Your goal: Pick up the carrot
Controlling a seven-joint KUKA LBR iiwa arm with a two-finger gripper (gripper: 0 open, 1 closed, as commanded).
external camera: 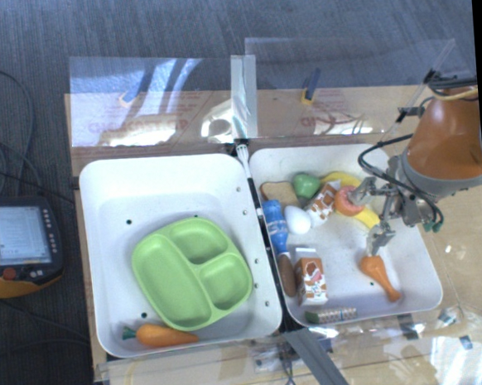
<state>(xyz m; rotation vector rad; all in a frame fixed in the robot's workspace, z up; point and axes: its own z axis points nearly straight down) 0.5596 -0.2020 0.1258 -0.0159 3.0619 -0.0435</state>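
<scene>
Two carrots are in view. One orange carrot [381, 275] lies in the right bin [423, 293], near its right wall, thick end up and tip pointing toward the front right. Another carrot [158, 336] lies at the front edge of the left bin [103, 240], beside the green plate. My gripper [381, 240] hangs over the right bin, just above the thick end of the right carrot. Nothing is seen held in it. The grey wrist and orange band [446, 138] sit up and to the right of it.
A green divided plate [193, 270] fills much of the left bin. The right bin also holds a green fruit [306, 184], a banana [345, 178], a white egg [297, 220], a blue bottle [274, 225], a small carton [313, 280] and a pink ring [350, 201].
</scene>
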